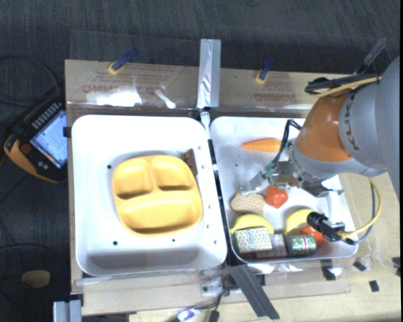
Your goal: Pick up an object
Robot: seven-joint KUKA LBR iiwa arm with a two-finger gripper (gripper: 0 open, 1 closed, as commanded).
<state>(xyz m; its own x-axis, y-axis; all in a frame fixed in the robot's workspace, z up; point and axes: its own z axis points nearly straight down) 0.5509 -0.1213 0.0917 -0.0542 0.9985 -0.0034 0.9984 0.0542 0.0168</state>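
The arm (363,123) reached in from the right side and bent down over the right bin (223,173). Its orange band was above the wrist, and the wrist pointed down and to the left. The gripper (277,180) was low inside this bin, just above a small red, tomato-like object (277,197). I cannot tell if the gripper was released or clenched, because the wrist hid this part, and nothing was visibly grasped.

At the near edge of the right bin a box with a printed label (254,239) lay on its side, and just beside it, to the right, lay a small can with a green label (301,245). Their long axes ran left to right along the near wall. Behind them two yellow rounded pieces (250,221) rested, one left and one right. A beige piece like bread (247,202) lay behind the left yellow piece, near the red object. At the far side of the bin a carrot (262,145) lay apart from the others; its long axis ran left to right, and its thin end pointed to the left.

The left bin (87,180) contained a yellow tray with compartments (158,193), lying flat in the middle, with one large section on the near side and two smaller sections on the far side. A small brown thing (190,158) touched its far right corner.

Beyond the left edge of the bench, a control pendant with a screen (43,139) lay on the dark floor.
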